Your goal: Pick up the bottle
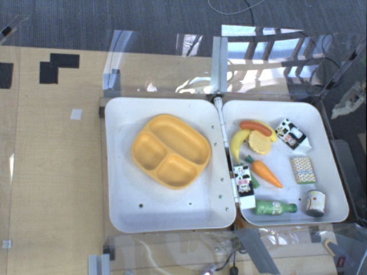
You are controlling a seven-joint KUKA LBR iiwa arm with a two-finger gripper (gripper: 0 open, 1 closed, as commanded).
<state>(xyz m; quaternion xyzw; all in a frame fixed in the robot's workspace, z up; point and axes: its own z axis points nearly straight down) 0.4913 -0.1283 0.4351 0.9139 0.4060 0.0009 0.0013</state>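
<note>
A yellow divided plate lies in the left bin. In the right bin, the green bottle lies on its side at the lower edge, beside a small can whose label is too blurred to read. I cannot tell how the jaws stand.

No readable text from my feed.

I scanned both bins and could make out no word or number. The green bottle wore a pale label, too small for me to read. The two cow-patterned cartons showed only black-and-white patches, and the small can carried a blurred print I couldn't decipher.
</note>
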